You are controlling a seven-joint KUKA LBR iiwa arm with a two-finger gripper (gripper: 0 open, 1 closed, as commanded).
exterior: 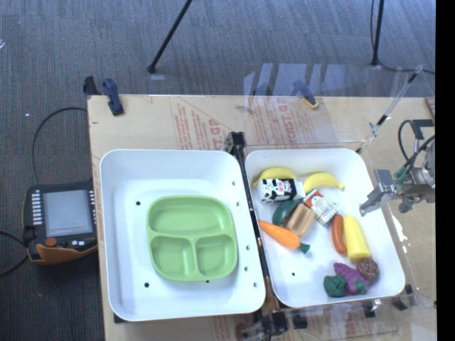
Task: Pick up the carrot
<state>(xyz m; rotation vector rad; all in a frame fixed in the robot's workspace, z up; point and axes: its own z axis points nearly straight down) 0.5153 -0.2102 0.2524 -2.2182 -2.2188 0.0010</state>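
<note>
- Nearest the camera, in the right shallow white bin (284, 298), a purple plastic grape bunch (350, 275) is seen beside a dark green toy vegetable (334, 285) and a brown lump (367, 268).
- In the left white bin (117, 190), a light green divided plate (192, 236) is seen.
- The orange plastic carrot with a green tip (281, 235) is found lying flat in the right bin, near its left wall, untouched; the pick-up is judged not yet begun.
- Just beyond it, a small black-and-white carton (276, 189) and two yellow bananas (279, 174) are seen.
- The pincer (387, 190) is seen at the bin's right rim, well apart from the carrot; whether it is wide or narrow cannot be told.
- Reaching, closing and lifting are left.
</note>
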